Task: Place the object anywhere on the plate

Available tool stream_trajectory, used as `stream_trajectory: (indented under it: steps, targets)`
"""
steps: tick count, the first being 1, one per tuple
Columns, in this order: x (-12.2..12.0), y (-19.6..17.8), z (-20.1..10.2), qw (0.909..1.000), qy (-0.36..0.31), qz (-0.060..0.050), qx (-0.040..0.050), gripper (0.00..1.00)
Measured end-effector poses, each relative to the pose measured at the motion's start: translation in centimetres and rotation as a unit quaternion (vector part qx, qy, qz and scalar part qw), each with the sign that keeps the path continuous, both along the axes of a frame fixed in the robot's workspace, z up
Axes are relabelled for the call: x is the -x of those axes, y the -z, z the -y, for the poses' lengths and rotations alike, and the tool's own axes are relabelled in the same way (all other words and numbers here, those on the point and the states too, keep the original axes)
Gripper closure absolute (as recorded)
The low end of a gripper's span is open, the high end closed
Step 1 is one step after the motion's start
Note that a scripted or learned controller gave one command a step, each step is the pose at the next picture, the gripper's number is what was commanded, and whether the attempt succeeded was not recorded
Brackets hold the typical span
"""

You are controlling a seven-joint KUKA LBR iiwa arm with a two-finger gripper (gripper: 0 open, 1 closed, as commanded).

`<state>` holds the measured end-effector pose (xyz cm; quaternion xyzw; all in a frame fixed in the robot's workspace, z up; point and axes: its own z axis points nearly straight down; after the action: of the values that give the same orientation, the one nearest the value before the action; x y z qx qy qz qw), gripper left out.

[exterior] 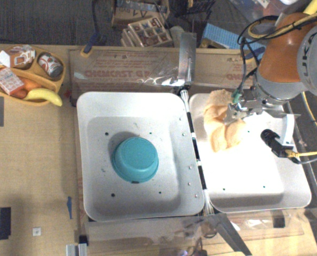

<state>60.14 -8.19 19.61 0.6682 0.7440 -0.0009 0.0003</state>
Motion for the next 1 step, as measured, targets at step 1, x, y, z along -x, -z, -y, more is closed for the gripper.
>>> stream_trajectory:
  steps: [1]
  targets:
    - [-0.06,-2.85,0.05,1.0,0.0,0.001,-0.0001,1.0]
